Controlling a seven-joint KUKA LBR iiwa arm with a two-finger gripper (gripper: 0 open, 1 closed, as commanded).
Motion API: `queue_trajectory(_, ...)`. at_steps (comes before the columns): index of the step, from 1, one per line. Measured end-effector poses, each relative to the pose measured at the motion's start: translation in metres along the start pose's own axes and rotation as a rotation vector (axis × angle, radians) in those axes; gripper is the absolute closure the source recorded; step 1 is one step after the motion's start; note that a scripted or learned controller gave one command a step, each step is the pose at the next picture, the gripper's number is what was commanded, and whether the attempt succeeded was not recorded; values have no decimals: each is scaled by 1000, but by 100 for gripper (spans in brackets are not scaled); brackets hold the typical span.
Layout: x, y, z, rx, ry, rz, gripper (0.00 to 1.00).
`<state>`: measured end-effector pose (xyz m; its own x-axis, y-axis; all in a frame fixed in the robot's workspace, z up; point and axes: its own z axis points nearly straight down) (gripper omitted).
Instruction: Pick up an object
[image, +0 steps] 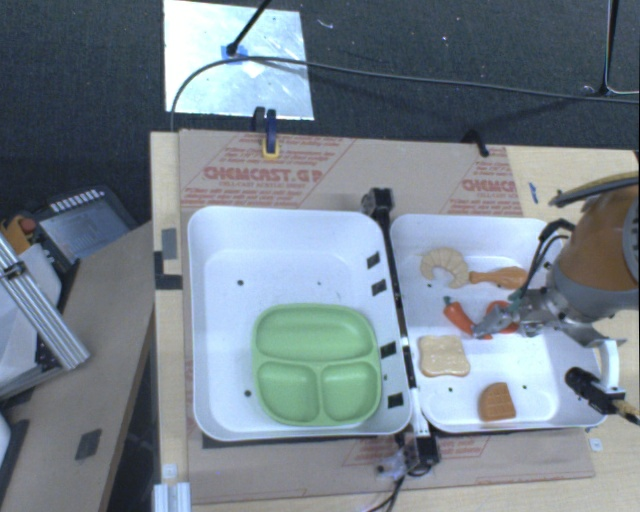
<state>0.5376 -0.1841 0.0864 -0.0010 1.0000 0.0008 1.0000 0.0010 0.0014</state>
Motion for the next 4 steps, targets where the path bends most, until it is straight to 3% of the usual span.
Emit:
queue_trajectory(1, -2, 2, -13, -10, -6, 0, 100)
queue_trajectory(4, 4, 15, -174, -6, -3, -5, 100)
